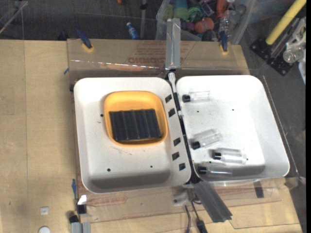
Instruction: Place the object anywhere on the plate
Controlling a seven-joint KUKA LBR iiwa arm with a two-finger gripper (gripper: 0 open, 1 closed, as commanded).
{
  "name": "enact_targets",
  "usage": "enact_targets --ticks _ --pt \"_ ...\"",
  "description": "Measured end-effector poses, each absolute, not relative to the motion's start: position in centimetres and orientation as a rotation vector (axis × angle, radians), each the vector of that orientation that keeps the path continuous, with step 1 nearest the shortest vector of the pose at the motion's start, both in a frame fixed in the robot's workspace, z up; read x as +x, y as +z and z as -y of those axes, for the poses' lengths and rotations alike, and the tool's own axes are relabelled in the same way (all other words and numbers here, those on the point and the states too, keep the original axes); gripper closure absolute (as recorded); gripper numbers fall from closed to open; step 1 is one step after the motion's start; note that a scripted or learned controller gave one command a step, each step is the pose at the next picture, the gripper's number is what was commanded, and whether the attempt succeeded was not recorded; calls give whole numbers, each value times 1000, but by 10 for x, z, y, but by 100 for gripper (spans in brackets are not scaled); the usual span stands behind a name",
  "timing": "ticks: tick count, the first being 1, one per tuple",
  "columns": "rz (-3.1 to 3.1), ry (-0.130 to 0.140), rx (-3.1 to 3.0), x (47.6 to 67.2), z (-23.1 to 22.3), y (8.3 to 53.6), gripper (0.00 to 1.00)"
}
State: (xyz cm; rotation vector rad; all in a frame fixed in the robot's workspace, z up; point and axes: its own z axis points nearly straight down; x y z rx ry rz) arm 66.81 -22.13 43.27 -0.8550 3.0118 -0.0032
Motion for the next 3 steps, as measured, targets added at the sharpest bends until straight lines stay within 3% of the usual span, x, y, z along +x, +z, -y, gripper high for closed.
enact_targets --ticks 1,3 --pt "-2807 -4 -1389 668 221 437 100" --pt "-2520 -4 -1861 668 221 436 100"
